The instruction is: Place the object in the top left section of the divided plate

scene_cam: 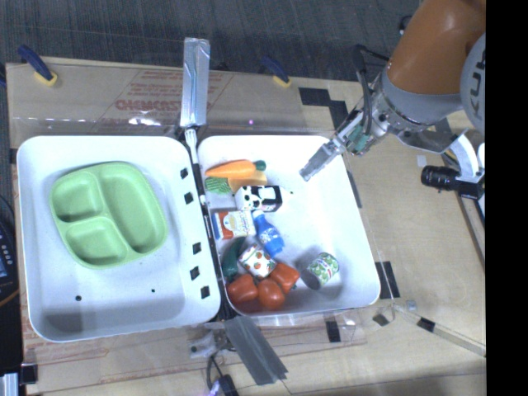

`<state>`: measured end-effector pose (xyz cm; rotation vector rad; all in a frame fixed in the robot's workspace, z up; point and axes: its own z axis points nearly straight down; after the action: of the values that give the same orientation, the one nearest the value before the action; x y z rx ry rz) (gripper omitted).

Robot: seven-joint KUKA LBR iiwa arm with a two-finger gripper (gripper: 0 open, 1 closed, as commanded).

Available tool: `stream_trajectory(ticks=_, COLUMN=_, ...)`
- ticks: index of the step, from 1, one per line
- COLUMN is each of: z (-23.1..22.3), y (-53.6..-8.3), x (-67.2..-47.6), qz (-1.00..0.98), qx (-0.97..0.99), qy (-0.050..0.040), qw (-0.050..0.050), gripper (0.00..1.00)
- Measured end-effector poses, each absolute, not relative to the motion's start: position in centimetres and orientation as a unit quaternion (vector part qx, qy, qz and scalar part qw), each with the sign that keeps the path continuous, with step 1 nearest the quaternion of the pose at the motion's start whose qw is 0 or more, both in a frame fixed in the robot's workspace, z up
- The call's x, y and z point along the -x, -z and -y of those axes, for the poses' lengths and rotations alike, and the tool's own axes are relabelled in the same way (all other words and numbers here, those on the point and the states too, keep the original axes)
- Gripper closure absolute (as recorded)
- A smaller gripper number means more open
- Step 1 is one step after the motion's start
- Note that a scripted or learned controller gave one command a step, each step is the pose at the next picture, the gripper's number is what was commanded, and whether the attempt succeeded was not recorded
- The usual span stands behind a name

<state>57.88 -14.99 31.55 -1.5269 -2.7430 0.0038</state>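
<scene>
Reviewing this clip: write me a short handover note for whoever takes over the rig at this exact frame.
Gripper: above the upper right of the right bin, nothing visible between its fingers; open or shut is unclear.
Divided plate: green, in the left bin; no object in its top left section.
Objects: all clustered along the right bin's left side, including a toy carrot, a cow figure and a small can.
Done: nothing placed yet.
Left: pick an object, carry it across, set it in the top left section.

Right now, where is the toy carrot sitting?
The toy carrot lies at the far end of the right bin, close to the divider between the bins, just above the black-and-white cow toy. The end effector hovers to its right, apart from it.
</scene>
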Motion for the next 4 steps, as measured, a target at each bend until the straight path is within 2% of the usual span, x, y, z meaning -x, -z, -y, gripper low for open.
stream_trajectory(ticks=2, z=15.1, y=-31.6, x=-57.9, qz=0.873, qx=0.487, qy=-0.0011, qw=0.0, gripper=0.0)
stream_trajectory(ticks=3, z=18.7, y=-29.8, x=-52.1, qz=0.891, qx=0.455, qy=-0.0008, qw=0.0, gripper=0.0)
stream_trajectory(ticks=4, z=18.7, y=-29.8, x=-52.1, qz=0.891, qx=0.454, qy=-0.0007, qw=0.0, gripper=0.0)
